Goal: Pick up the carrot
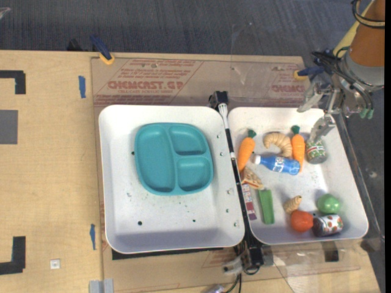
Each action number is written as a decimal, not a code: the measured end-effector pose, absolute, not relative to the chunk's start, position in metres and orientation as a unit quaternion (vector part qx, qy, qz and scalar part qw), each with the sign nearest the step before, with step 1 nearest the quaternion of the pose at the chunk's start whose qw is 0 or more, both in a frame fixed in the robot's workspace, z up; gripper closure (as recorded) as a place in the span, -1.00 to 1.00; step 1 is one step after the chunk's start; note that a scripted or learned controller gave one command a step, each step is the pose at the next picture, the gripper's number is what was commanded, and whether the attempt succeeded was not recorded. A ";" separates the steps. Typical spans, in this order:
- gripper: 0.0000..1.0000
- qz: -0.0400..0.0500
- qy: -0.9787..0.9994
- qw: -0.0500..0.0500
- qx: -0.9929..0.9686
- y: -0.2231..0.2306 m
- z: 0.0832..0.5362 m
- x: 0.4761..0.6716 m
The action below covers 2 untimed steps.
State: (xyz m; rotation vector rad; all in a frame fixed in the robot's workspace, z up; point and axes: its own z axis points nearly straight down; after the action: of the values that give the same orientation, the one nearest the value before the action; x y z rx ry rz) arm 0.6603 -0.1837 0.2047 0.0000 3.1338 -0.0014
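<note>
The gripper (322,126) hangs over the right bin (360,212) at about two o'clock, with nothing between its fingers, though how wide they stand I cannot tell. Two carrots lie in that bin: one (245,152) at ten o'clock against the dividing wall, the other (297,145) just left of the gripper, between a croissant (278,141) and a small can (316,153). The nearer carrot is crowded (a blue bottle (278,163) touches its lower end), so closing fingers could catch a neighbour or nudge the carrot aside.

Grey arm (360,72) with broad orange band (369,41), black cable loop, metallic end effector (322,124) with blue and green fittings
</note>
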 end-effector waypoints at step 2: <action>-1.00 -0.002 0.984 0.004 -0.181 -0.214 0.089 0.580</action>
State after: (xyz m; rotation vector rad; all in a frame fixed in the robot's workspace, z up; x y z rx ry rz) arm 0.5802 -0.2143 0.0892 -0.5656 3.0816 -0.0067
